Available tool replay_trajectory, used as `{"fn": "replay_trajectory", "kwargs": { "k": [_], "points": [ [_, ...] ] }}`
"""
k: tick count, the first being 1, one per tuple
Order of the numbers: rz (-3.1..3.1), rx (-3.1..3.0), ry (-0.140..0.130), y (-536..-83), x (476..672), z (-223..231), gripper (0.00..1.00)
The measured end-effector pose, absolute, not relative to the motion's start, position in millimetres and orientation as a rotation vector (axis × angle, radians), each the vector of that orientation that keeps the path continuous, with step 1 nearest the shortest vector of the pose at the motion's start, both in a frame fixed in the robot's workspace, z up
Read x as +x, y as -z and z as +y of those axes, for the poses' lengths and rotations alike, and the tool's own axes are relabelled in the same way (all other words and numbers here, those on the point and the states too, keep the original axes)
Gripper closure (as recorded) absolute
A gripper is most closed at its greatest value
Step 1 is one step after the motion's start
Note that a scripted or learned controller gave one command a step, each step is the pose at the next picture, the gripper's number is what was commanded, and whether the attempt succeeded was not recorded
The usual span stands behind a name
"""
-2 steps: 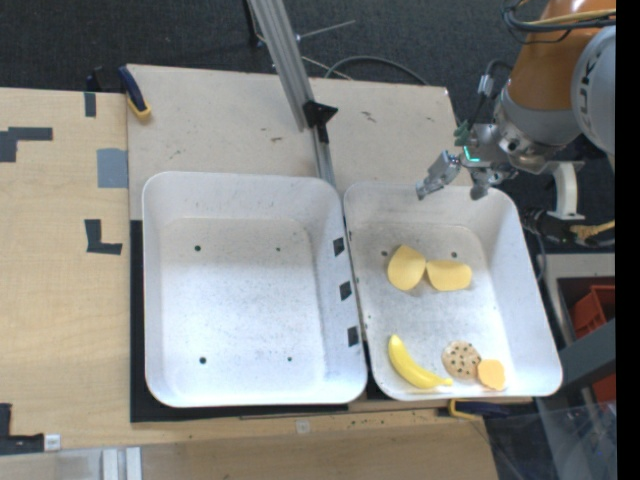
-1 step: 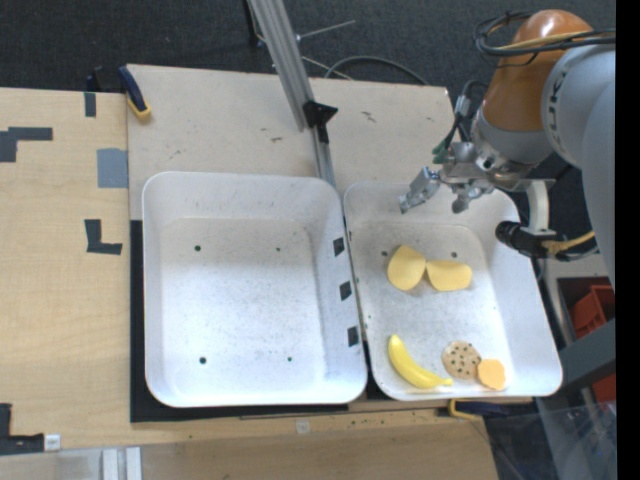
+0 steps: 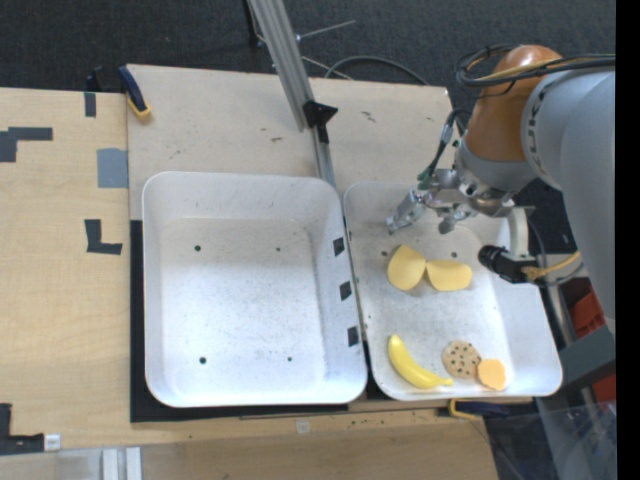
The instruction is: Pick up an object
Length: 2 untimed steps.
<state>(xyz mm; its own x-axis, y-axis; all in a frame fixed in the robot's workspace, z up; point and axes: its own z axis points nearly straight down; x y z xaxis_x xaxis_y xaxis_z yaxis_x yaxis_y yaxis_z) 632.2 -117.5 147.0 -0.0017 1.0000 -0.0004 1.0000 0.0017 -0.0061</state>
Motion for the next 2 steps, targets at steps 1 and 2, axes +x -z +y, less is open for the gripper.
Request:
{"fn": "replay_trajectory", "kwargs": {
  "k": [1, 2],
  "points": [
    [-2.22, -2.216, -0.008, -92, 630.3, -116, 0.0],
    [-2.224, -2.217, -0.003, -106, 631.9, -116, 1.0]
  ]
}}
